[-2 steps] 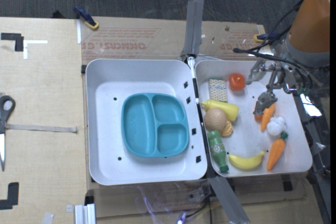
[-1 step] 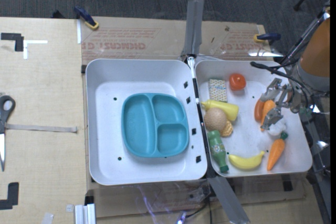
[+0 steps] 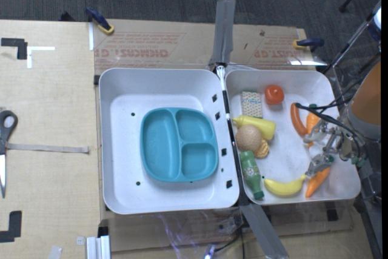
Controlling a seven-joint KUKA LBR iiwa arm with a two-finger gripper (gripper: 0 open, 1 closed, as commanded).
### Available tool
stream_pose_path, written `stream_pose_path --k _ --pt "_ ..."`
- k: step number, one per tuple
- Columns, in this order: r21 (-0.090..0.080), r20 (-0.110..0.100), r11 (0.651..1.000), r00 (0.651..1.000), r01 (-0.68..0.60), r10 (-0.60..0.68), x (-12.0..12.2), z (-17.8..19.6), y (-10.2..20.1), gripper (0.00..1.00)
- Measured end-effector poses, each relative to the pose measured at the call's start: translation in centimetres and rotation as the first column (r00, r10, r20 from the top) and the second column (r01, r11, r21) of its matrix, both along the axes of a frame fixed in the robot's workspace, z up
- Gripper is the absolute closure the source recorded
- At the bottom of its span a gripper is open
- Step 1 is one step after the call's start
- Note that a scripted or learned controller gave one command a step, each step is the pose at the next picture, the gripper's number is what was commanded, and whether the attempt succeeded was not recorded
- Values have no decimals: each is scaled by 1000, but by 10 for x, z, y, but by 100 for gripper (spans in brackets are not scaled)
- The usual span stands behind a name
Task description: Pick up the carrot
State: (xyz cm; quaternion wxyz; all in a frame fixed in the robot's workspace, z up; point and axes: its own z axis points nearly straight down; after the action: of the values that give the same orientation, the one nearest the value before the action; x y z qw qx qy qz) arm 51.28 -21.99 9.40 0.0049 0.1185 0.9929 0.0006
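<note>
Your gripper hangs low in the right bin, fingertips at the carrot's upper end; grip unclear. The carrot lies hard against the bin's near-right wall, banana just beside.

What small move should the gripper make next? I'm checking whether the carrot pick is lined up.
Probably a short descent onto the carrot. The gripper sits right by the carrot's upper end in the right bin, near its front right corner, but nothing shows between its fingers, so the carrot doesn't look held yet.
</note>
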Motion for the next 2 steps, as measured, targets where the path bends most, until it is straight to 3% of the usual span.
stream_pose_path --k 1,2 --pt "-3 4 1000 1000 -4 4 2 10 0 100" --pt "-2 -4 942 942 -336 336 -32 -1 23 100"
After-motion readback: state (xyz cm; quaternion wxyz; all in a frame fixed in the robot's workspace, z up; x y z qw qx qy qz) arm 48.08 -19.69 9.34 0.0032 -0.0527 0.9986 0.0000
